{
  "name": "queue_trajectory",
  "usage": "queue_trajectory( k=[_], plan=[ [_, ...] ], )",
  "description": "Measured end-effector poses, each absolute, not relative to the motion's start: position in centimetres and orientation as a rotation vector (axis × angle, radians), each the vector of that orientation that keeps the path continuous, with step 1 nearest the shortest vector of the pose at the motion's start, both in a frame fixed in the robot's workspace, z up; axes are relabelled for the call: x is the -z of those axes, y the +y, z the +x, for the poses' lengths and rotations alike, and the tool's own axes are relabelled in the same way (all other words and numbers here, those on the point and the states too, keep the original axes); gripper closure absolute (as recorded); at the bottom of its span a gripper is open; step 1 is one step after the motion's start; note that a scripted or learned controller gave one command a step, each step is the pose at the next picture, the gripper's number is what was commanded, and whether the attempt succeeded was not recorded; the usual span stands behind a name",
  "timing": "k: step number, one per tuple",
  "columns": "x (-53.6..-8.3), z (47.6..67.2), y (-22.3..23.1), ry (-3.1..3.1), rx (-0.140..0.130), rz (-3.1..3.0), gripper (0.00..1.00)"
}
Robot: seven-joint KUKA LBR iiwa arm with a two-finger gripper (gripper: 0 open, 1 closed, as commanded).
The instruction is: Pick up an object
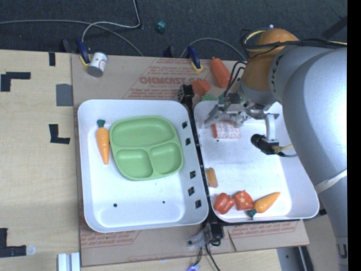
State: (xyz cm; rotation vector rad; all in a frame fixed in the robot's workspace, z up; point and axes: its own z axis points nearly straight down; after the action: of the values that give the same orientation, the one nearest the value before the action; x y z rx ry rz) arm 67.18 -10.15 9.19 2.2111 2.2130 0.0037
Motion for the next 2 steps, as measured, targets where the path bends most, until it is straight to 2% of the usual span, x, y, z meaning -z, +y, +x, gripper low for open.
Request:
queue_trajectory(
  k=[1, 2],
  plan=[
    [-9.2, 67.1, -9.8, 2.21, -0.003, 2.209, 0.0],
    [-10.3, 67.2, -9.7, 2.211, -0.008, 2.207, 1.0]
  ],
)
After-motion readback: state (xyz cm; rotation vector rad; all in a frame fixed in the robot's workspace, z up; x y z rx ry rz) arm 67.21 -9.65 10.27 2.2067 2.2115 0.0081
